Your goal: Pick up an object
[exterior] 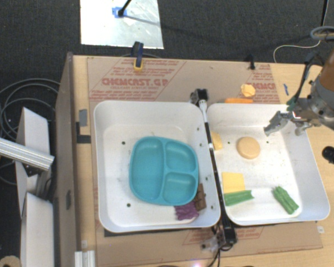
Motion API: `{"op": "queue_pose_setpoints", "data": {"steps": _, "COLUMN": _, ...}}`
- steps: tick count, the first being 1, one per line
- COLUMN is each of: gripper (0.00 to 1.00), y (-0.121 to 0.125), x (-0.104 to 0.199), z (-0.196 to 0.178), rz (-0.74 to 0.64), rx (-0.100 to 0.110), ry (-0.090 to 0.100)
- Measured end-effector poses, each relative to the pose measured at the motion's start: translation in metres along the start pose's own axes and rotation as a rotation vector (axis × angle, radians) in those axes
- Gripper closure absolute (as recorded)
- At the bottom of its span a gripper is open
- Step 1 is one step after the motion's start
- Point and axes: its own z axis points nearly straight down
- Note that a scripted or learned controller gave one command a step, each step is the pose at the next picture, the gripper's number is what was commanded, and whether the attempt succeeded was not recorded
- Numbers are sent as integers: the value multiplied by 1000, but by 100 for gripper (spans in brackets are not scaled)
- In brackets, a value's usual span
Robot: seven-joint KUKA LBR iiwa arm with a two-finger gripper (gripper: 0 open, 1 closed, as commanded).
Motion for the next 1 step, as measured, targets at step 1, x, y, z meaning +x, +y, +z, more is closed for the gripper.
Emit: {"op": "queue_pose_setpoints", "data": {"steps": 1, "gripper": 0, "y": 43, "x": 50, "z": 76, "rz": -7, "rx": 3, "ry": 2}}
